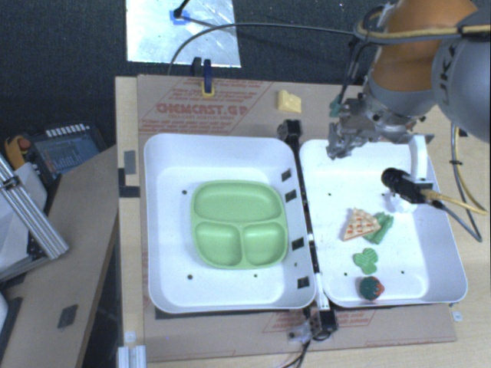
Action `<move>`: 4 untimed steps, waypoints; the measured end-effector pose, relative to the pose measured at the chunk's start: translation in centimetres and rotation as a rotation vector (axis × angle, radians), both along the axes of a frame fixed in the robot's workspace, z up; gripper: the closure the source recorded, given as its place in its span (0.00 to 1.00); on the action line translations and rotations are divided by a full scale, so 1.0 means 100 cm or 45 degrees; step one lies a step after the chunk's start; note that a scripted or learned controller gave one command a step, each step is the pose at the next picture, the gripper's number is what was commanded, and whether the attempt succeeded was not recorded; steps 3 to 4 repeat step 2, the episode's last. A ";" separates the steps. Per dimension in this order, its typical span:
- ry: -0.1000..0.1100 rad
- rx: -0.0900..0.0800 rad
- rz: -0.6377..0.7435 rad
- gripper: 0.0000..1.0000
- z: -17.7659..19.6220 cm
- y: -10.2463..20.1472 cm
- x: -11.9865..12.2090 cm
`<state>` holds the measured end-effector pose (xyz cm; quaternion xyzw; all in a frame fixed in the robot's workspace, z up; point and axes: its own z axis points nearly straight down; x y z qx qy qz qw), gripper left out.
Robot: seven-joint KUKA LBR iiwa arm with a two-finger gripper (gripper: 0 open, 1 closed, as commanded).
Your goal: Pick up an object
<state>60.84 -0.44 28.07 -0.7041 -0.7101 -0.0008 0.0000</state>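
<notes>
brown board (230, 102) covers the bench and carries both bins. left bin (165, 175) holds one green divided plate (236, 225), lying flat at centre, three compartments up. right bin (337, 205) touches the left bin along a black-clipped seam. arm (418, 37) enters from the right, its orange band over the right bin's far edge. gripper (337, 150) points down at the far left corner of the right bin, near the seam, over bare white floor; whether it is clenched or released cannot be told, and nothing is seen held in it. the candidate objects lie well apart from it, in the near half of the right bin: pizza slice (359, 225), with a green leafy piece (381, 228) touching its right side; below these a green floret (366, 261); nearest the front wall a red and green ball (370, 287). nothing lies between the gripper and these items. outside the bins: silver sheet (184, 21) beyond the board, yellow wedge (289, 101) and blue clamp (205, 73) on the board's far part.
</notes>
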 end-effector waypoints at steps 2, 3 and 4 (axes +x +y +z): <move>0.001 0.000 0.000 1.00 -0.035 0.105 -0.008; 0.001 0.000 0.000 1.00 -0.035 0.105 -0.008; 0.001 0.000 0.000 1.00 -0.035 0.105 -0.008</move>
